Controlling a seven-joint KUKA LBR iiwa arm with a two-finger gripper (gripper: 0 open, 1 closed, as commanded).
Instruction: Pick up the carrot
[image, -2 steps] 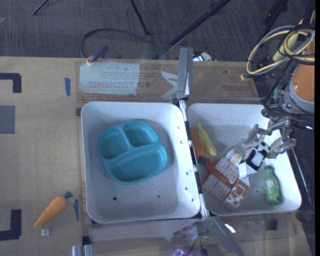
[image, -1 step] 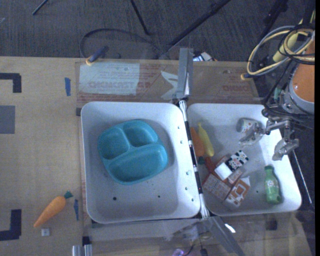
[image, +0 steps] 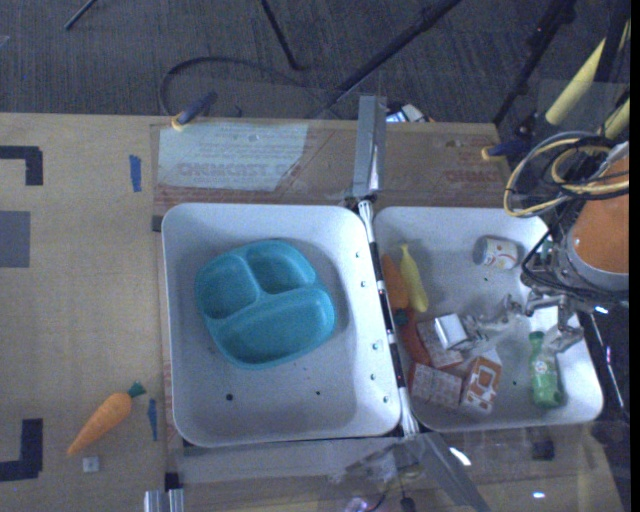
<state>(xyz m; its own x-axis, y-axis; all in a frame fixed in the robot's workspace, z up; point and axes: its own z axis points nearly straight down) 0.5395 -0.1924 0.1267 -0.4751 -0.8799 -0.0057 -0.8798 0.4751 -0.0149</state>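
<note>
The carrot (image: 100, 420), orange with a green top, lies on the wooden bench at the lower left, outside both bins and left of the left bin (image: 180, 300). My gripper (image: 548, 318) hangs over the right side of the right bin (image: 590, 400), far from the carrot. Its metal fingers stand apart with nothing between them. Just below it lies a green bottle (image: 545, 372).
A blue divided plate (image: 265, 300) sits in the left bin. The right bin holds a yellow fruit (image: 412, 280), an orange item (image: 394, 284), a silver can (image: 496, 252), small boxes (image: 480, 382) and a silver packet (image: 452, 330). Cables (image: 545, 170) loop at the back right.
</note>
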